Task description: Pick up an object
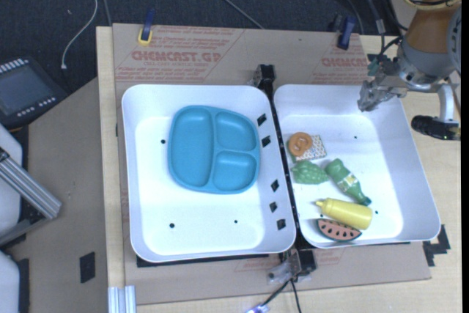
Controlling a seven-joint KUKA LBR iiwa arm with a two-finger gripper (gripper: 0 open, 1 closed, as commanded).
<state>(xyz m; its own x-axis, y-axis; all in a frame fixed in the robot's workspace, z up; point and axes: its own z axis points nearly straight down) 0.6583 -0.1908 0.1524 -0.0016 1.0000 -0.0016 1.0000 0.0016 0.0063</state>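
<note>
The right bin (396, 150) holds several small items along its left half: a brown doughnut (299, 143) beside a speckled white square (316, 148), a green leafy piece (308, 172), a green bottle (346, 182), a yellow bottle (345, 212) and a watermelon slice (339, 232) at the front rim. My gripper (371, 97) hangs over the bin's far right corner, well away from all of them. Nothing shows between its fingers.
The left bin (146, 179) holds a blue divided plate (213, 149). Black clips run down the wall between the two bins. Cables trail across the dark floor at the top left. The arm's grey and orange body stands at the right edge.
</note>
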